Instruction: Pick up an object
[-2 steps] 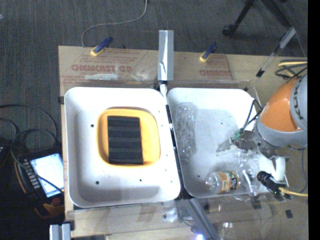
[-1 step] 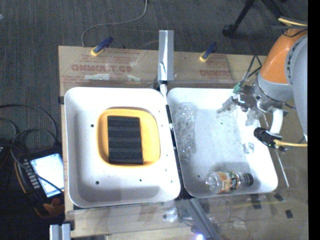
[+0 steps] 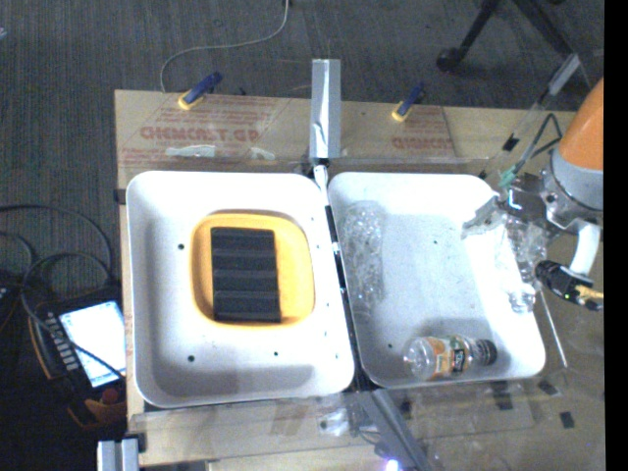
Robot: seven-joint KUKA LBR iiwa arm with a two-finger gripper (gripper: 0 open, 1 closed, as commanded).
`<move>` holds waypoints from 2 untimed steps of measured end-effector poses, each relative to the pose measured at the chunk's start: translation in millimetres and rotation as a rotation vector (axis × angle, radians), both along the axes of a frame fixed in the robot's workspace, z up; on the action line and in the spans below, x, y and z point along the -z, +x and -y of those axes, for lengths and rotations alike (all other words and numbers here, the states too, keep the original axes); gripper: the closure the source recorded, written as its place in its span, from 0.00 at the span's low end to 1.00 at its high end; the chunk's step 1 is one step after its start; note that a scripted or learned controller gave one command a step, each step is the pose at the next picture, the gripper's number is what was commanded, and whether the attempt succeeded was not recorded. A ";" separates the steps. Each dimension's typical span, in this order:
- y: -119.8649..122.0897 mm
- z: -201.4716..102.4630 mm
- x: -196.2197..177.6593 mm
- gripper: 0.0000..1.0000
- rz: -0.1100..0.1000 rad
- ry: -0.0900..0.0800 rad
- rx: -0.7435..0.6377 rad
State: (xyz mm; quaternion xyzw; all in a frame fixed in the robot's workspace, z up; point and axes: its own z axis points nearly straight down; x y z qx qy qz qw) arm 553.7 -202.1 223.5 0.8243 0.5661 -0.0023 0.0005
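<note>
A clear plastic bottle (image 3: 450, 354) with an orange label lies on its side at the front of the right bin (image 3: 432, 263). A crumpled clear plastic piece (image 3: 361, 243) rests against that bin's left wall. In the left bin (image 3: 157, 263) lies a yellow rectangular object with a black ridged top (image 3: 249, 271). My gripper (image 3: 518, 243) hangs over the right bin's right edge, well apart from the bottle and above and to the right of it. Nothing shows between its fingers.
The grey arm with its orange band (image 3: 594, 135) comes in from the right. A metal post (image 3: 325, 106) stands behind the seam between the bins. Two blue-and-yellow clamps (image 3: 199, 90) (image 3: 408, 101) sit on the cardboard backing. Cables and a tablet (image 3: 88, 337) lie on the floor at left.
</note>
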 end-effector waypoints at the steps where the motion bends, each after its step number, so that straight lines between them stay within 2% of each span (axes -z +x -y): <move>1: -70.4 -28.0 3.2 0.00 -0.001 0.004 -0.213; 2: -69.8 -29.1 -4.8 1.00 -0.003 0.005 -0.215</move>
